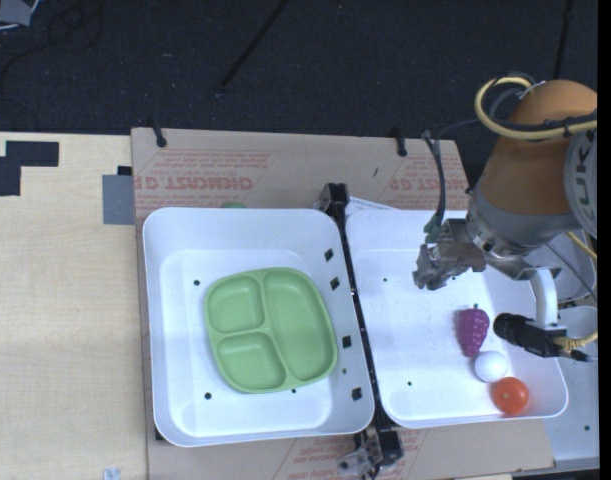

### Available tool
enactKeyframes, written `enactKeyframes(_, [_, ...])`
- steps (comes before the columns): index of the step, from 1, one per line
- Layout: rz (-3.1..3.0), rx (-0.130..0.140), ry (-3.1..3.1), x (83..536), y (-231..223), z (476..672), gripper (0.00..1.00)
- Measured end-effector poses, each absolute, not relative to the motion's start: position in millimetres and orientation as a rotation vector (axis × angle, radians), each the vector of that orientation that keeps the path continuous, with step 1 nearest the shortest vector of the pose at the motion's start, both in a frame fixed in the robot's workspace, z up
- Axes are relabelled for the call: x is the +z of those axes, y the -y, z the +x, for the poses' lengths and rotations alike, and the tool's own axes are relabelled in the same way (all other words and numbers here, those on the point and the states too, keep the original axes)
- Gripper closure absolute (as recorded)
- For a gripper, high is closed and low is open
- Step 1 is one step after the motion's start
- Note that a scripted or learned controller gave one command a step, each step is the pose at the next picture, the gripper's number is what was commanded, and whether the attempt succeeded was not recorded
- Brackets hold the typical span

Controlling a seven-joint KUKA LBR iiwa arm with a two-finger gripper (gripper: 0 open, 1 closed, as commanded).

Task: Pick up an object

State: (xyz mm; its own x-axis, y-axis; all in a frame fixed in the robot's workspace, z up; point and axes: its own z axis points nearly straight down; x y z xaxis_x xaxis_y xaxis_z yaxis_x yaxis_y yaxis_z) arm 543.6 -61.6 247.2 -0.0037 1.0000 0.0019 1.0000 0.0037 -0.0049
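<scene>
At near right corner of right bin: orange ball, white ball, purple berry-like object just beyond. Left bin holds green divided plate. Farther: claw over right bin, finger state cannot tell, blurred. Pale wood tabletop, cardboard underlay; dark floor beyond.

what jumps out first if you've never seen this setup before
The pale green divided plate lies alone in the left white bin and draws the eye first. In the right bin, a purple strawberry-like toy, a white ball and an orange ball cluster near the lower right corner. The arm's big orange band looms at the right, its claw hanging over the right bin, up and left of the toys.
</scene>
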Motion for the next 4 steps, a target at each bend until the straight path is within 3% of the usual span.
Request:
enactKeyframes(3, [-2.216, 0.003, 2.223, 218, -81, 579.7, 1.00])
enactKeyframes(4, [-2.218, 0.005, 2.222, 219, -80, 579.1, 0.00])
